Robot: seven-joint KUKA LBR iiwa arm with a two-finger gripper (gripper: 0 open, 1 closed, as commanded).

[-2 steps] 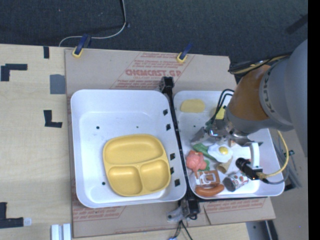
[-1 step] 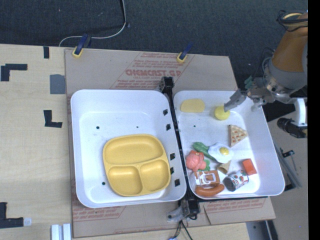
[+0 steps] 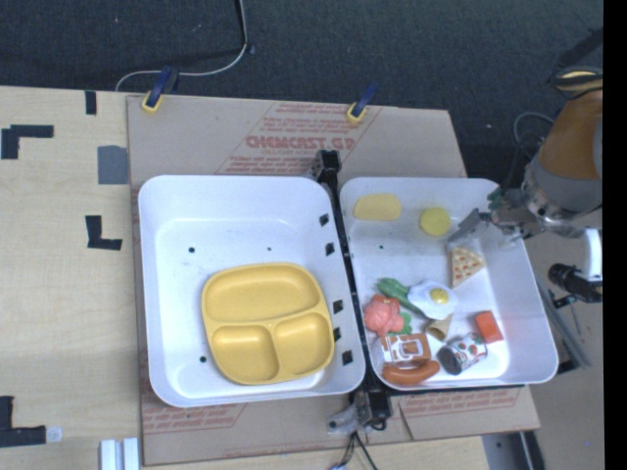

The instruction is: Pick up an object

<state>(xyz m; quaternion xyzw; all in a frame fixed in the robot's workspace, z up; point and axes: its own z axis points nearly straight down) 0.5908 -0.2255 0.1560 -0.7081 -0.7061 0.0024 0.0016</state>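
Fingers [image 3: 473,223] state unclear, hovering over right bin [image 3: 519,292] at 2 o'clock edge, pizza slice [image 3: 465,263] just below, yellow disc [image 3: 435,221] beside.

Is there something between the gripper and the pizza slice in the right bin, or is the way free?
Nothing visible stands between them. The gripper hangs just above the pizza slice, over bare floor of the right bin. The yellow round piece lies to its left, beside the path.

Light falls evenly from above, bright and soft. The white bins [image 3: 162,223] glow almost washed out, with faint shadows along their inner walls. The whole view is slightly soft, and small toys look grainy and blurred.
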